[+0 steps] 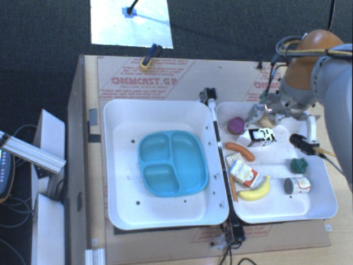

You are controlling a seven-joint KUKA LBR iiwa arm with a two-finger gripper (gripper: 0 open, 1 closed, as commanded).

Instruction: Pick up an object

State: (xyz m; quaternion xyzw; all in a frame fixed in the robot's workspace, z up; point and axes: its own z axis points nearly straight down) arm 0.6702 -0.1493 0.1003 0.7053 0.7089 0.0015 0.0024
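My gripper (265, 114) hangs over the back of the right bin (326, 202), just above a black-and-white patterned carton (262, 137). A purple round fruit (236, 126) lies to the gripper's left. Nearer the front are an orange-red sausage (240, 151), a red-and-white packet (243, 172) and a yellow banana (257, 190). On the bin's right side sit a dark green lump (299, 165) and a small white-and-orange carton (301, 185) with a grey piece (288, 186) beside it. Nothing shows in the gripper's grasp.
The left bin (118, 148) holds a blue divided plate (172, 163). A thin orange stick (233, 189) lies along the right bin's left wall. The grey arm (331, 87) comes in from the right over the bin's back corner.
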